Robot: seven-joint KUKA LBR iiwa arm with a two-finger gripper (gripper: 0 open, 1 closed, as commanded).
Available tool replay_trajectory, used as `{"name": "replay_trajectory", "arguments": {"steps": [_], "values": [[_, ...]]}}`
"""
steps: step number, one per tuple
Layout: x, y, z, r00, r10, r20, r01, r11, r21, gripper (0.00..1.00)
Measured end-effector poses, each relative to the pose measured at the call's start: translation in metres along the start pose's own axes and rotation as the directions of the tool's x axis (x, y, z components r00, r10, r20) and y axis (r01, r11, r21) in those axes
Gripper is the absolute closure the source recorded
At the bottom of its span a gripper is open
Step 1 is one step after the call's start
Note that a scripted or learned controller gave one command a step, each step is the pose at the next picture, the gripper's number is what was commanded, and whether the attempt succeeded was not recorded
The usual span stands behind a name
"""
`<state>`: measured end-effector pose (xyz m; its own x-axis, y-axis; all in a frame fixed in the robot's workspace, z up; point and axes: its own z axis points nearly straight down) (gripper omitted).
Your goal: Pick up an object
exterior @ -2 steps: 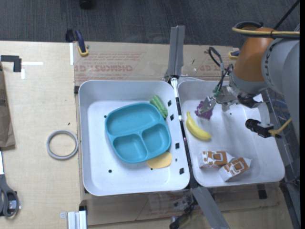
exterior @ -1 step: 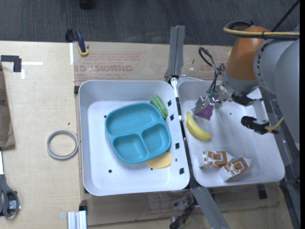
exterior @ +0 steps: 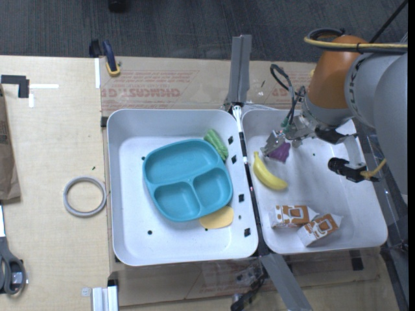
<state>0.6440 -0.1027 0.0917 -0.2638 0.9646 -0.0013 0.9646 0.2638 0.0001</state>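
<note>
In the right bin (exterior: pixel 363 238), my gripper (exterior: pixel 280 138) sits low at the far left part, reaching in from the right. A small purple object (exterior: pixel 280 152) lies directly under its tip, touching or nearly touching it; I cannot make out whether it is gripped. A yellow banana (exterior: pixel 268 175) lies just in front of the purple object, near the wall between the bins. Two brown-and-white cartons (exterior: pixel 290 216) (exterior: pixel 321 227) rest at the near side of the right bin.
The left bin (exterior: pixel 123 225) holds a blue divided plate (exterior: pixel 188 179), a green item (exterior: pixel 217 144) at the plate's far edge and a yellow item (exterior: pixel 218 219) at its near edge. A tape ring (exterior: pixel 85 195) and scissors (exterior: pixel 9 272) lie on the bench at the left.
</note>
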Motion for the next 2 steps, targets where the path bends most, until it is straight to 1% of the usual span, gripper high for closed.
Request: {"name": "replay_trajectory", "arguments": {"steps": [1, 2], "values": [[-0.013, -0.033, 0.000, 0.981, 0.195, -0.001, -0.195, 0.981, 0.001, 0.00], [0.004, 0.013, 0.000, 0.999, -0.045, 0.000, 0.045, 0.999, -0.001, 0.00]]}}
